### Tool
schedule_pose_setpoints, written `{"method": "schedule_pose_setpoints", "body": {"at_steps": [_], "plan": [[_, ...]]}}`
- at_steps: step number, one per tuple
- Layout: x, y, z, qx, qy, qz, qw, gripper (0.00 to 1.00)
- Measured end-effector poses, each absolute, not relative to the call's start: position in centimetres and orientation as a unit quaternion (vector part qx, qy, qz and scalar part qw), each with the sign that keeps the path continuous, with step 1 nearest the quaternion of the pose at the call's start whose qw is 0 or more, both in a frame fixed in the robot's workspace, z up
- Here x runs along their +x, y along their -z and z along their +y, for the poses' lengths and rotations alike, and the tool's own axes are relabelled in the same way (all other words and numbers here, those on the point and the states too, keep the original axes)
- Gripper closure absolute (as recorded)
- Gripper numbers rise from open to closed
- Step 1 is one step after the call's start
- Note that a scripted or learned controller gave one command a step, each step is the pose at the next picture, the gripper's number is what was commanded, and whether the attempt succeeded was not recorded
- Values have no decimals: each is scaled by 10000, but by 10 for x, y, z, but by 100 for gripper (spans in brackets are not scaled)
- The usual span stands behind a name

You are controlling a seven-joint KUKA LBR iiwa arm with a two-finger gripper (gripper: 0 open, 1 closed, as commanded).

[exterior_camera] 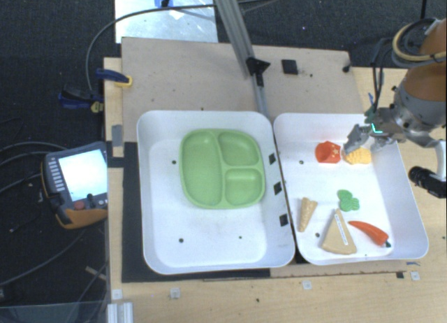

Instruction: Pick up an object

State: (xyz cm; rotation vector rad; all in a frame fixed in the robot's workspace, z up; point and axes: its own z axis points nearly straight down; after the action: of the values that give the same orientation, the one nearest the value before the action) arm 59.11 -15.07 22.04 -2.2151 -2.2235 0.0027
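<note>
Sandwich wedge (339, 236) and red chili (369, 231) lie untouched at the near end of the right bin (412, 206). Toward its far end, the end effector (357, 138) hovers low over the yellow corn piece (359, 155), finger state indiscernible; nothing lifted yet.

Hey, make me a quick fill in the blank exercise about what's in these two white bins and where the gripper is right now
1. The divided plate in the left bin is ____ in colour.
2. The gripper is above the ____ bin.
3. The chili pepper near the right bin's lower corner is ____.
4. The plate has ____ compartments.

Missing words: green; right; red; three
</note>
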Motion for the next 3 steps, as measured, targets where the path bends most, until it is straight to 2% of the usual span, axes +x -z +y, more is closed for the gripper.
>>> {"method": "schedule_pose_setpoints", "body": {"at_steps": [1, 3], "plan": [[592, -223, -151, -7055, 7, -7087, -8, 0], [593, -104, -149, -7066, 0, -7076, -5, 0]]}}
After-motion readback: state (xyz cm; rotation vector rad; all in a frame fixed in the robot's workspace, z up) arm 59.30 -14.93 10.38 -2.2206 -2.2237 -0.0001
